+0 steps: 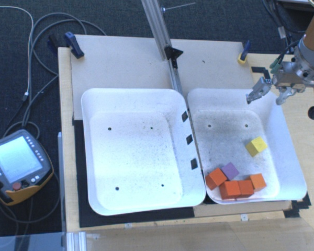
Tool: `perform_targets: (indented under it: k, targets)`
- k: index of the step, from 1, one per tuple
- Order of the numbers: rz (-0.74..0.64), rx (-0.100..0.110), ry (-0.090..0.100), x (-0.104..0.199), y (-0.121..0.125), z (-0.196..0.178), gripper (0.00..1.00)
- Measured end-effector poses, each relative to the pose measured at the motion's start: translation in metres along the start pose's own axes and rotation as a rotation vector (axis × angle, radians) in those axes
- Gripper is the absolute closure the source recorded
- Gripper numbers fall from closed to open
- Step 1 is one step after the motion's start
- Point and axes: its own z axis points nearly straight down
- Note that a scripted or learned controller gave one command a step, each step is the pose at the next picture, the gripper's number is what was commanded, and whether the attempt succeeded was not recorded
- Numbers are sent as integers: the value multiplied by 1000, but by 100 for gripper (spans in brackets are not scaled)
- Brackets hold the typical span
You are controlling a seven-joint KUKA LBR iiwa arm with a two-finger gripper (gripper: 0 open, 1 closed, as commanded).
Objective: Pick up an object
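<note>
4 orange blocks (235,184) and 1 purple block (230,170) cluster at the near edge of the right bin (282,135), with 1 yellow block (256,146) apart, farther in. My gripper (268,92) hovers over that bin's far right corner, fingers spread wide, nothing between them.

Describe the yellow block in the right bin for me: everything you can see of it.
The yellow block is a small cube, matte and plain, probably painted wood or foam. It rests on the speckled floor of the right bin, turned at an angle to the bin's sides, toward the right of the bin and about midway down it. It stands alone: nothing touches it, and a clear gap separates it from the purple and orange blocks clustered along the near edge. The claw hangs above the bin's far rim, well away from it.
</note>
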Motion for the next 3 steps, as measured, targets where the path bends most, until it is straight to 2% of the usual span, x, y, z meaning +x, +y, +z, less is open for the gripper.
perform_targets:
  k: [1, 2, 3]
  targets:
    - [4, 8, 0, -56, -4, 132, 0]
    - [4, 8, 2, -59, -38, 188, 0]
    - [1, -3, -1, -58, -34, 173, 100]
